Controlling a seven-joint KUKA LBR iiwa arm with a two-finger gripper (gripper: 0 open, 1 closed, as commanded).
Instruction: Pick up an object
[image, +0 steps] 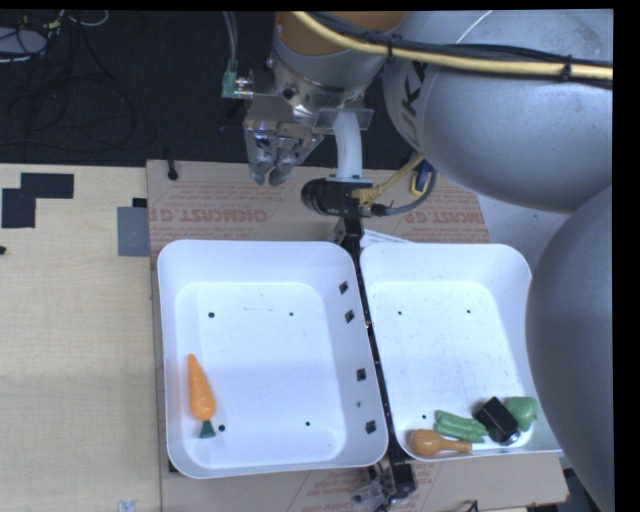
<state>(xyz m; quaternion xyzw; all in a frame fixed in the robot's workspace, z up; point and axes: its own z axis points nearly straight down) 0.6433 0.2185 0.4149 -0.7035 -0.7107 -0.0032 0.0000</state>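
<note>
1. I see the gripper (277, 160) hanging high at the top of the view, above the cardboard sheet (215, 207) behind the left bin (170, 300), clear of both bins

2. Its fingers point down and sit close together, a narrow stance with nothing between them

3. The carrot (201, 390) lies in the left bin near the front left corner, orange body running along the left wall and its green end toward the front; it is well apart from the gripper, forward and a little to the left of it

4. In the right bin (520, 270) a small cluster sits in the front right corner: an orange pear-shaped piece (437, 443), a green pod (460, 427), a black block (497, 419) and a green piece (522, 409) against the wall, all touching or just beside one another

5. That cluster is even farther from the gripper, across the divider between the bins

6. The grey arm (510, 110) fills the upper right, an orange band (330, 30) showing above the wrist
</note>
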